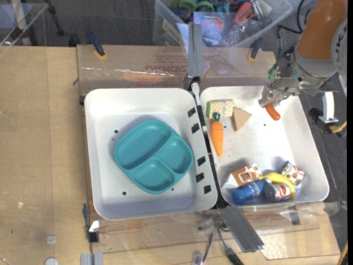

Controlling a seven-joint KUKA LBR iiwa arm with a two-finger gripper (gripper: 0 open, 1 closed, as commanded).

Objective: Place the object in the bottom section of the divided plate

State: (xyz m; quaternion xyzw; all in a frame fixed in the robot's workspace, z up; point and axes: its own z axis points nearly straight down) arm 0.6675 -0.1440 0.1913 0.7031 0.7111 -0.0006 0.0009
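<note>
Sausage (273, 112), a small orange-red piece, hangs just under the gripper (274, 101) over the far part of the right bin (314, 142), near its far right corner, and we read it as pinched between the fingertips, lifted off the bin floor. We judge the step in hand to be the carry: the pick looks made, the placing not yet begun. The plate (153, 155), teal and divided in three, lies in the middle of the left bin (99, 148), well apart from the gripper, with its sections bare. The next move calls for a lift high enough to pass the divider (197, 131) between the bins, a traverse across it, and a descent over the plate section nearest the near edge before release. The arm (325, 26) reaches in over the right bin's far right corner, wrist pointing roughly straight down, orange band above it. A carrot (217, 138), a wedge (240, 118) and other items remain in the right bin.
</note>
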